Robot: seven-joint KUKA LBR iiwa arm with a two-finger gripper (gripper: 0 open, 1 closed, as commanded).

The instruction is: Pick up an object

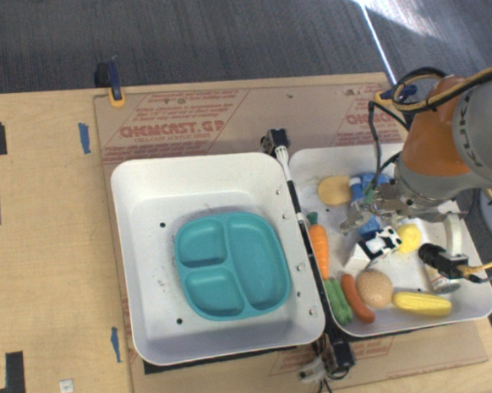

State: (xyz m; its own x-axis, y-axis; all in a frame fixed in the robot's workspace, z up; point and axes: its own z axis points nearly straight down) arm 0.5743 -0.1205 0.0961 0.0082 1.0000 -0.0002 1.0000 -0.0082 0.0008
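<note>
Bins sit side by side on the bench: the left bin [139, 242] holds a teal tray [231, 265], three-sectioned and lying flat, while the right bin [483, 304] is crowded with toy food. The arm [449, 137] reaches down into the right bin, and its gripper [374, 211] hangs low among the toys near a blue piece [365, 184]; whether it is apart or together I cannot tell. Likeliest target, by my guess, is the small black-and-white toy [378, 243] just near of the gripper, in the middle of that bin: probably light, stiff plastic, a bit slick, best pinched across its narrow sides. Crowding is the trouble. The egg [374, 289] and a yellow piece [409, 238] lie just beside it, the carrot [319, 249] to its left, the corn [422, 304] and sausage [357, 298] nearer.
</note>
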